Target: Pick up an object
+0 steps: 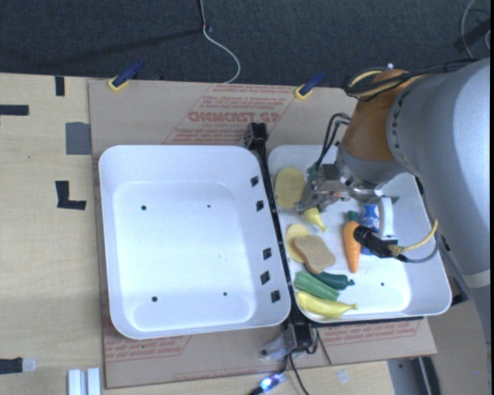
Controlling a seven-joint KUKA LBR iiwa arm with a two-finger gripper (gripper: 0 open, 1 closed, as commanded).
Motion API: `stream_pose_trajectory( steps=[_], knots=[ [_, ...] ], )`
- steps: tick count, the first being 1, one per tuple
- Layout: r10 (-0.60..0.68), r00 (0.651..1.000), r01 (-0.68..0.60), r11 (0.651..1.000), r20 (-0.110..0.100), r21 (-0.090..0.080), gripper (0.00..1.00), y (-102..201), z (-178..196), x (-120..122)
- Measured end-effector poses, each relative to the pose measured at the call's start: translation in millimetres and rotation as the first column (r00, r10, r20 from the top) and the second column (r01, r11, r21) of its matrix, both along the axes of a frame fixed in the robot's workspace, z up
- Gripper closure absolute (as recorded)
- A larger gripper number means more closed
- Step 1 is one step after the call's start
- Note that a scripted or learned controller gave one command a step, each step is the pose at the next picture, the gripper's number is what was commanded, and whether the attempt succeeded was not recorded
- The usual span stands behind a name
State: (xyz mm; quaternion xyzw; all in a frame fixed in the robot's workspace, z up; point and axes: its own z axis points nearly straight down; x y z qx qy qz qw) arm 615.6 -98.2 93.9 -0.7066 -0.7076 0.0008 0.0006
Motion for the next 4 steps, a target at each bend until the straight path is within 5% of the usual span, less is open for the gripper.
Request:
stream_pose_trajectory(
  steps=[2, 3, 4],
  knots=[
    [0.000, 1.000, 0.000, 1.000, -0.003, 0.002, 1.00, 1, 18, -1],
    [0.007, 1.000, -0.007, 1.000, 0.012, 0.002, 1.00, 62, 96, 56],
    [-0.003, 1.000, 0.003, 1.000, -0.004, 0.000, 1.00, 43, 90, -8]
  ],
)
